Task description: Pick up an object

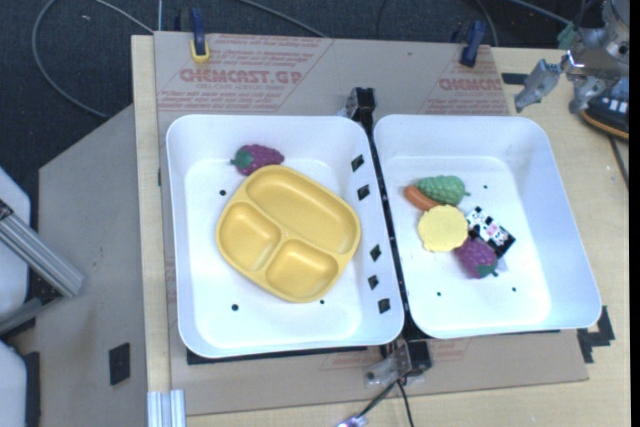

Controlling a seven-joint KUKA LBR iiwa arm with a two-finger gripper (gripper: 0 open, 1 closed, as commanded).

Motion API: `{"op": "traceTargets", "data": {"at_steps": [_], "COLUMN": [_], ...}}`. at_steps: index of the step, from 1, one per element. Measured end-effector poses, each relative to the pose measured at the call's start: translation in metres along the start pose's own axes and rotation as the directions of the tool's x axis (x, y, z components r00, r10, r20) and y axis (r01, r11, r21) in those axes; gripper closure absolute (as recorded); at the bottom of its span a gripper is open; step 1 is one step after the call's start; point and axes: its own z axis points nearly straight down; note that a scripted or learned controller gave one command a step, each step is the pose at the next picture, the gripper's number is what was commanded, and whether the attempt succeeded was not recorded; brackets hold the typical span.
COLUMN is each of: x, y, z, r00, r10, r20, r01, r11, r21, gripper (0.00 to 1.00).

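Slanting down-right: orange carrot (419,198).

Two white bins (200,245) (560,215), one yellow tray (288,232), two grape bunches (258,157) (477,257), one carrot (419,198).

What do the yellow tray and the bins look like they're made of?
Yellow tray: likely molded plastic, smooth with a soft sheen, rounded compartment walls. Left bin and right bin: probably thin formed plastic, glossy white, with rounded corners and curled rims. Can't confirm by look alone.
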Motion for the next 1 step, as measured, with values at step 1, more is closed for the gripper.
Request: {"op": "traceTargets", "data": {"at_steps": [1], "x": [0.001], "y": [0.0022], "z": [-0.0092], "r00": [1.0], "r10": [-0.004], "r20": [0.004], "r01": [0.004], "r11": [1.0], "r21": [-0.014], "gripper": [0.0]}}
